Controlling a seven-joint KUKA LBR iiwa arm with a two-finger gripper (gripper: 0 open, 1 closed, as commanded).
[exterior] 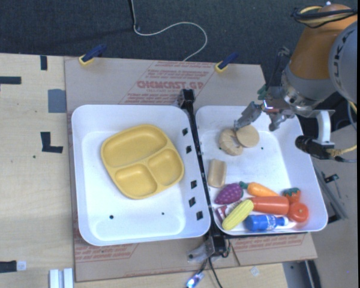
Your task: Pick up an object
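Table (24, 161) bearing two white bins: left bin (90, 221) holds a yellow divided plate (142, 159); right bin (300, 167) holds toy foods. Pincer (261, 117), fingers spread open, hovers just above the tan cookie (238, 140), gripping nothing.

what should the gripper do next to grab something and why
Probably lower a little onto the round tan cookies. The gripper hangs with its fingers spread just above and right of them, nothing between them, and they lie apart from the crowded toys at the near end of the right bin.
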